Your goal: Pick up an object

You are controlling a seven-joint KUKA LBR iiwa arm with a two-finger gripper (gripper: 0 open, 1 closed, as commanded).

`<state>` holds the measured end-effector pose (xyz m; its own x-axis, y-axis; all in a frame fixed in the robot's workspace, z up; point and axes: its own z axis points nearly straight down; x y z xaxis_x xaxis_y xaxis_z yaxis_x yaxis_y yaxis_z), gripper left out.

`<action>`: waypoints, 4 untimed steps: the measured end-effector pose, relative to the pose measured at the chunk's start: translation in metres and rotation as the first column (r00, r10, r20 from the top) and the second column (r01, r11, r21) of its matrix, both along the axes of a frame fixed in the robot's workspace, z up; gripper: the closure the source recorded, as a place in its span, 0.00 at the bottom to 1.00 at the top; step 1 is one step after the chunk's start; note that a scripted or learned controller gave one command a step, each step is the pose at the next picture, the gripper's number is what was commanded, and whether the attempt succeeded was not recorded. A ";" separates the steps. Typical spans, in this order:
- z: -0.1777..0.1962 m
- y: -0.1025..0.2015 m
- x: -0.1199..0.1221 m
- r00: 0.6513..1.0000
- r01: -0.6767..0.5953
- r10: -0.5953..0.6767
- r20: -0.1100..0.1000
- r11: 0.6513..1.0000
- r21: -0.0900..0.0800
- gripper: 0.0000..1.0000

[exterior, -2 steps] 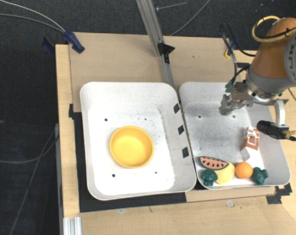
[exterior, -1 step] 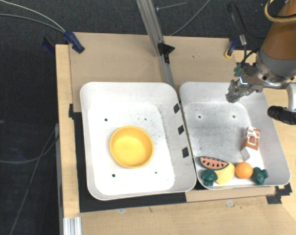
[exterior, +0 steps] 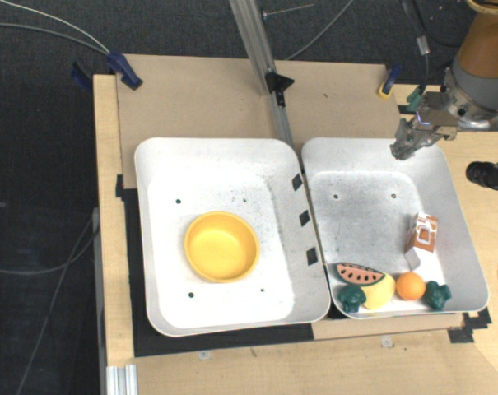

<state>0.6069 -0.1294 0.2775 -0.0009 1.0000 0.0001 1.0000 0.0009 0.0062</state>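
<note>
My gripper [exterior: 402,148] hangs over the far rim of the right bin [exterior: 372,208]; I cannot tell how it is set, and nothing shows in its hold. Nothing is picked yet, so I judge this the approach step. The carton [exterior: 423,233], orange [exterior: 410,286], watermelon slice [exterior: 360,273] and lemon [exterior: 380,290] lie along the near side. Next I must travel toward them and descend.

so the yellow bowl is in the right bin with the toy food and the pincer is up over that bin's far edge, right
Not quite: the yellow bowl sits in the left bin, apart from the toy food in the right bin. The camera view shows this. The pincer is indeed over the right bin's far edge.
</note>
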 end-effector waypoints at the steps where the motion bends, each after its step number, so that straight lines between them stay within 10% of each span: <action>1: 0.002 0.047 0.002 1.000 -0.005 0.005 -0.008 1.000 0.003 1.00; 4: -0.013 0.192 0.010 1.000 -0.004 0.004 -0.016 1.000 0.003 1.00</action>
